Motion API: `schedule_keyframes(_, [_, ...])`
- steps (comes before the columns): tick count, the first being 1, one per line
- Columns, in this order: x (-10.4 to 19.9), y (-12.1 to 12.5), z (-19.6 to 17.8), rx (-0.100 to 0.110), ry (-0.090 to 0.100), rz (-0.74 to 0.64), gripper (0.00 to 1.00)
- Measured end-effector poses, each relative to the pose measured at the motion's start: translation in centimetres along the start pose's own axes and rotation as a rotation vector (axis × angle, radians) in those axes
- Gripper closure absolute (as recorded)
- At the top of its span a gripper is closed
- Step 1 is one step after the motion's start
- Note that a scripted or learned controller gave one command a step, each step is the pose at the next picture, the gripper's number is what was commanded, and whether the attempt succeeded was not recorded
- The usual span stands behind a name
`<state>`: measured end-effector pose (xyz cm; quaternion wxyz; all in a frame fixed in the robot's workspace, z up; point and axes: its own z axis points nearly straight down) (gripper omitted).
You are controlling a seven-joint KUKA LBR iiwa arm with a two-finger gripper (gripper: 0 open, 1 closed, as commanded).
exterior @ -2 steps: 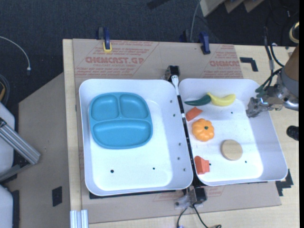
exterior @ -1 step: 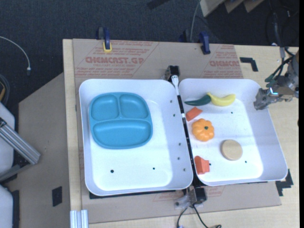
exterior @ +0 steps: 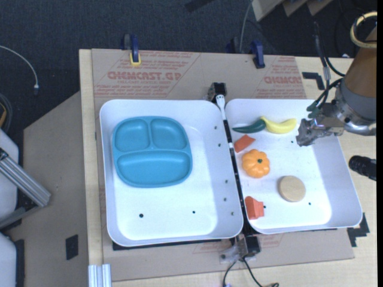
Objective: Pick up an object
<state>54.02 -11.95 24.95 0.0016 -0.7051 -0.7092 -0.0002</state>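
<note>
**Clerk:** List the left bin [exterior: 114,178].

**Operator:** Shallow white plastic with rounded corners. It holds one blue divided plate [exterior: 152,150], smooth, with three wells: two small at 12 o'clock, one long at 6. The plate sits toward the bin's 10 o'clock.

**Clerk:** The right bin [exterior: 335,211]?

**Operator:** Same make, and it holds six pieces. A green chili pepper [exterior: 249,127], slim and curved, sits at 11 o'clock, its tip touching a yellow banana [exterior: 280,125]. An orange wedge [exterior: 243,143] is just below the pepper. A ribbed orange pumpkin [exterior: 255,163] is left of centre. A flat tan disc [exterior: 292,188], matte, is at 6 o'clock. A red-orange block [exterior: 254,207] is at 7 o'clock.

**Clerk:** Your tool?

**Operator:** My gripper [exterior: 304,135], grey metal, hangs over the right bin at 2 o'clock, just beside the banana's right end. I cannot tell whether it is open or closed.
</note>
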Motion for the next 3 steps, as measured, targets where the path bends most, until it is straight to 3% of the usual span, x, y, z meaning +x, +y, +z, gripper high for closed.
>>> schedule_keyframes(3, [17.0,-2.9,0.5,0.000,-0.001,0.001,1.00])
